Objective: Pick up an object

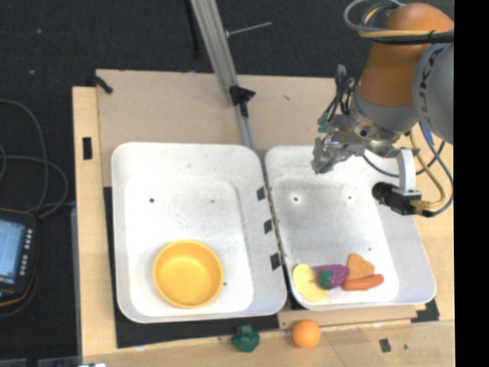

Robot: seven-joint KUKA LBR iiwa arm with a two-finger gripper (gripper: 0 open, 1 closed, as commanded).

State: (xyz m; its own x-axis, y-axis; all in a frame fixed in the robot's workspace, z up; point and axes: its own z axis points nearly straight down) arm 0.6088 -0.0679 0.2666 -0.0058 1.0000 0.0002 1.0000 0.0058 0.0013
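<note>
From my screen I see the hand point(327, 159) hanging over the far edge of the right bin point(397, 228), nothing visible between its fingers — whether they are spread or closed, I cannot tell. The things to pick lie huddled in that bin's near corner: a pale yellow piece point(306, 281), a purple and green toy point(331, 276), an orange wedge point(360, 265) and a carrot-like stick point(364, 283), touching one another. The left bin point(153, 182) carries a yellow bowl point(188, 273). On the tabletop point(153, 105) in front sit an orange ball point(306, 333) and a green toy point(245, 339).
</note>
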